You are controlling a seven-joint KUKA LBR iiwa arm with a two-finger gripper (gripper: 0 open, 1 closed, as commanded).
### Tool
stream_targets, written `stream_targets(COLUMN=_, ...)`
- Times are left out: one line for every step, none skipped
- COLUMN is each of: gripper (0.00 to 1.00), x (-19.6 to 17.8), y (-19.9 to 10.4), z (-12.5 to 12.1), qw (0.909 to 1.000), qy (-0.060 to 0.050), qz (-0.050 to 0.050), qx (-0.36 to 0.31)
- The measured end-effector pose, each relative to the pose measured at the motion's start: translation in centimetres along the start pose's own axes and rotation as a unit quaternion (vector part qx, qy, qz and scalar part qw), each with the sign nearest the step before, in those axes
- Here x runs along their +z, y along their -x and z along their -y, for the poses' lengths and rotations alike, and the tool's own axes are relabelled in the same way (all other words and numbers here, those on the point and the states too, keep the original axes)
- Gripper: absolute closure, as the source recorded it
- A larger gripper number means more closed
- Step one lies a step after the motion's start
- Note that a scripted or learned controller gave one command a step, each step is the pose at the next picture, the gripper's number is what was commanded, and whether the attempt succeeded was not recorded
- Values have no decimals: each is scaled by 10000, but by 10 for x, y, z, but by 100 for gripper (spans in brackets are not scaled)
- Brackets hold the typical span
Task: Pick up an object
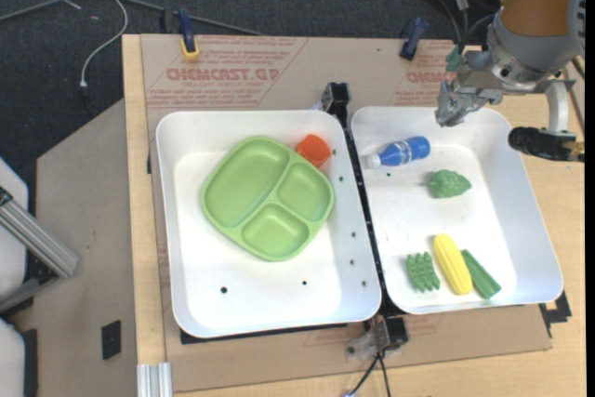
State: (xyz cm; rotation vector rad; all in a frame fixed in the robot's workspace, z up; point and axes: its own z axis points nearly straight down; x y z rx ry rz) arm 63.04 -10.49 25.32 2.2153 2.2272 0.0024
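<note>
I see hand (453, 112) over right bin's (535, 209) far edge, grip state I can't tell | blue bottle (400, 152) lies nearby, probably light, slick, rolls | grasp across its body.

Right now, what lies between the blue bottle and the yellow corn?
In the camera view, the green broccoli-like toy lies between the blue bottle and the yellow corn.

Blue bottle (402, 151) lies on its side in right bin (530, 200).
</note>
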Motion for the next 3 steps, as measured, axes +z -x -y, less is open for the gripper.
stream_targets(gripper=100, x=5, y=-64, z=0, qw=10000, qy=-17, qz=-9, qx=-6)
stream_targets(gripper=100, x=8, y=-109, z=-3, qw=10000, qy=-13, qz=-3, qx=6)
stream_targets(gripper=100, x=3, y=-159, z=-5, qw=10000, qy=1, qz=-5, qx=-3)
